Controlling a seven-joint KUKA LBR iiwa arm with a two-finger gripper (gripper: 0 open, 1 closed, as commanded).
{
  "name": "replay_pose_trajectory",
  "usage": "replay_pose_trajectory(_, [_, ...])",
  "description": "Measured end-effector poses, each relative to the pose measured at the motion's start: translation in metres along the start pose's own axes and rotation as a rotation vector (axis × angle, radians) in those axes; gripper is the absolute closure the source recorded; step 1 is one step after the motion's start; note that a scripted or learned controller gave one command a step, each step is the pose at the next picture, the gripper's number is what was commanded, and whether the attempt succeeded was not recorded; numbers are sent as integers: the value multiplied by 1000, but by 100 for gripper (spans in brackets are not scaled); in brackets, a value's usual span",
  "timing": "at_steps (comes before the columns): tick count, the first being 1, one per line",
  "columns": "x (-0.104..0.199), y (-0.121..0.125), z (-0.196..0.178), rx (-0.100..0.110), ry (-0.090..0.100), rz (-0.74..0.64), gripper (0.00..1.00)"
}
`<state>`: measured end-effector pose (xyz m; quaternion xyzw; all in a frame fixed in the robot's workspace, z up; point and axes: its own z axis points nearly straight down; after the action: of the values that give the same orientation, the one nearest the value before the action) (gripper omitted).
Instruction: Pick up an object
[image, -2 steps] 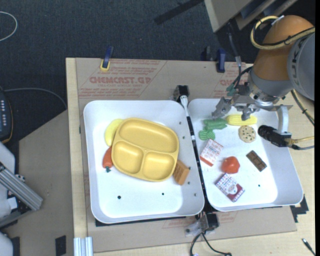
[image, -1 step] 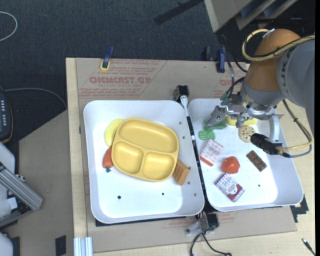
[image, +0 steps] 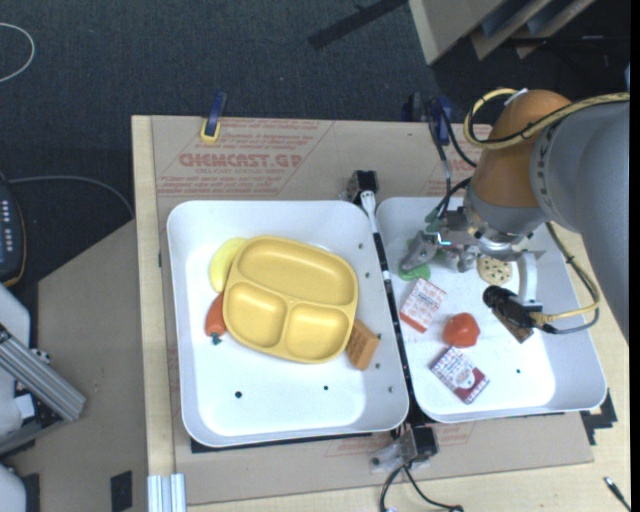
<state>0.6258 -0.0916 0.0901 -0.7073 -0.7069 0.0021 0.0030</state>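
Camera: you have one fixed view, set above the table (image: 250, 150) and looking down at a slant.
Facing: you look across the table toward dark carpet at the top of the frame.
Coverage: you see the left bin (image: 190, 330) and the right bin (image: 560, 385) whole, side by side.
Nearness: you sit at middling height; both bins fill the centre.
Arm side: the arm (image: 585, 160) enters from your right.

The two bins (image: 190, 300) look like smooth white plastic with a slight shine; the yellow tray (image: 290, 298) is glossy plastic, the bench board (image: 250, 155) is matt brown cardboard-like, the floor (image: 150, 60) is rough dark carpet
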Motion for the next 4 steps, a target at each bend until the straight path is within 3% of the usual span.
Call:
replay_pose_trajectory(1, [0,2,-15,-9,-1,0,100])
replay_pose_trajectory(3, [-5,15,-119,-14,-3,-2,100])
replay_pose_trajectory(4, [-5,16,-137,-12,-2,-2,100])
